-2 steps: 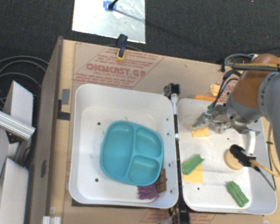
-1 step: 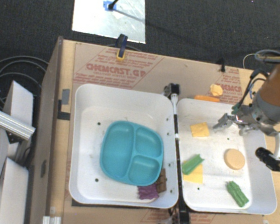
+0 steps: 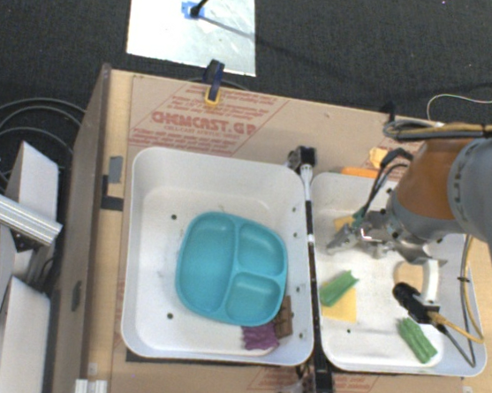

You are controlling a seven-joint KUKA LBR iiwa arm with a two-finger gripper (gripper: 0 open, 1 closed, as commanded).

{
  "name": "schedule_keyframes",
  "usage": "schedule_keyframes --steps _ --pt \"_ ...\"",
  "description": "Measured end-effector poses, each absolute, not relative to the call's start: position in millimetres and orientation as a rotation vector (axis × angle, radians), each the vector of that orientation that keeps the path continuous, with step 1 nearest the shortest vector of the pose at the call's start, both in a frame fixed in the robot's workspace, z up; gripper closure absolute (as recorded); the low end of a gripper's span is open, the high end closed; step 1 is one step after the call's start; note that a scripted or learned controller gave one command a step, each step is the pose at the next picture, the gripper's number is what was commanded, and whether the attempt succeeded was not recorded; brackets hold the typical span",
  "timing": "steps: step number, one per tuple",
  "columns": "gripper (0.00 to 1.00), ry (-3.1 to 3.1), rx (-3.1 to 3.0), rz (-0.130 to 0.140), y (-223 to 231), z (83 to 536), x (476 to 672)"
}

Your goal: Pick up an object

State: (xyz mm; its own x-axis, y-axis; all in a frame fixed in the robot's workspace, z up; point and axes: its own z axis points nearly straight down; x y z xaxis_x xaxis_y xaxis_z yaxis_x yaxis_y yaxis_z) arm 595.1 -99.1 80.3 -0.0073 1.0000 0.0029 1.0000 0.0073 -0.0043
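Observation:
My gripper (image 3: 346,238) hangs low over the back left part of the right bin (image 3: 360,352), on the grey arm with its orange band (image 3: 426,182). A small yellow piece (image 3: 343,221) lies right beside it. Nearer the front, a green block (image 3: 338,288) rests against a yellow wedge (image 3: 347,308). A ridged green piece (image 3: 416,339) lies at the bin's front right. Nothing shows as held.
The left bin (image 3: 149,224) holds a teal divided plate (image 3: 232,268), with a purple lump (image 3: 257,337) and a brown piece (image 3: 284,319) at its front edge. A black divider bar (image 3: 306,225) runs between the bins. An orange item (image 3: 357,171) lies behind the right bin.

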Motion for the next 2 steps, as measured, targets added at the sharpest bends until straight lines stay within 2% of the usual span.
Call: schedule_keyframes --steps 1,2 --pt "0.0 -2.235 -2.219 -0.01 -94.3 86.2 672.5" --pt "0.0 -2.223 -2.221 0.0 -103.2 84.7 657.7"
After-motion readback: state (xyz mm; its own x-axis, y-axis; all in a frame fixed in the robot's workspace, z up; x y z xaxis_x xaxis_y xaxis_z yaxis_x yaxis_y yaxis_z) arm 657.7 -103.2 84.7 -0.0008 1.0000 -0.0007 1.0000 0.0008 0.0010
